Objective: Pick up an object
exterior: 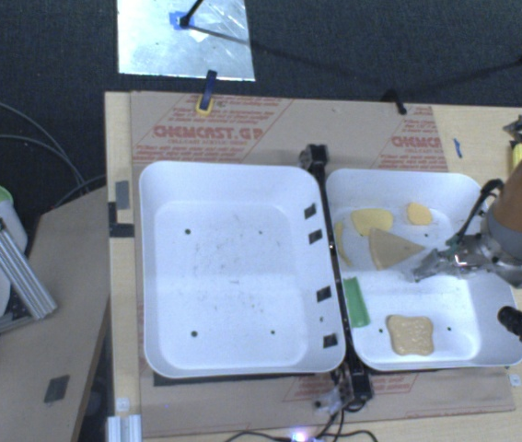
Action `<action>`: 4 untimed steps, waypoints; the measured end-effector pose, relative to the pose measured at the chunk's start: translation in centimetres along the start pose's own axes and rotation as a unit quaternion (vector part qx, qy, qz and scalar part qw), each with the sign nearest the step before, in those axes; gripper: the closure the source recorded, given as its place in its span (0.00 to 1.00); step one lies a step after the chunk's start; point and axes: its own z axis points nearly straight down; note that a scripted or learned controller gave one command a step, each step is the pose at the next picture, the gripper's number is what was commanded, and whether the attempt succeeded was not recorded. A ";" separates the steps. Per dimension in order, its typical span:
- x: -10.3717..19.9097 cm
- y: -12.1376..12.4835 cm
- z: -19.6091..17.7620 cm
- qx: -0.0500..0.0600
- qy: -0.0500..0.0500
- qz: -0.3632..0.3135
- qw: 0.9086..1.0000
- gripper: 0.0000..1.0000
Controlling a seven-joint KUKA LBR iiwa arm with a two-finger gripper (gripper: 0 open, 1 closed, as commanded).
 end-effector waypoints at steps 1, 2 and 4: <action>13.7 6.6 -10.7 -0.006 0.003 -0.007 1.000 0.00; 9.4 -5.6 0.4 0.007 0.002 0.006 1.000 0.00; 4.2 8.6 0.1 0.000 0.001 -0.002 1.000 0.00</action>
